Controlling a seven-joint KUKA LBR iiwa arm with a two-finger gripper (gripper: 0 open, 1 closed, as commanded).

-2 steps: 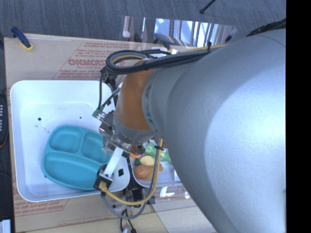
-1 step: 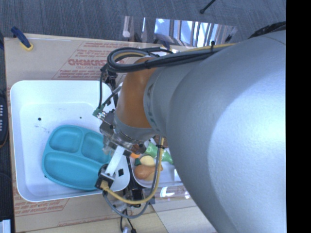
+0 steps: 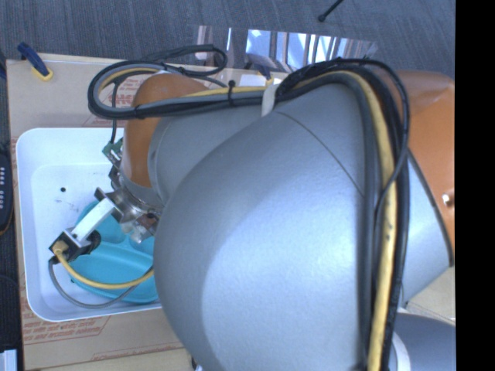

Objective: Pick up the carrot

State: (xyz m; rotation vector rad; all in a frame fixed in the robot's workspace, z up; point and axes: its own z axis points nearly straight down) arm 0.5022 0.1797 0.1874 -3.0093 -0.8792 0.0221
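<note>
Grey arm (image 3: 294, 230) looms over 1 white bin (image 3: 46, 168) holding a light-blue thing (image 3: 128, 257) — jaws apart or together, cannot tell.

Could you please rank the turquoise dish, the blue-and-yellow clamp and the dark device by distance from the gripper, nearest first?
1. turquoise dish, in the white bin, right beside the gripper.
2. dark device, outside the bin at the view's left edge.
3. blue-and-yellow clamp, near the view's top-left corner.
</note>
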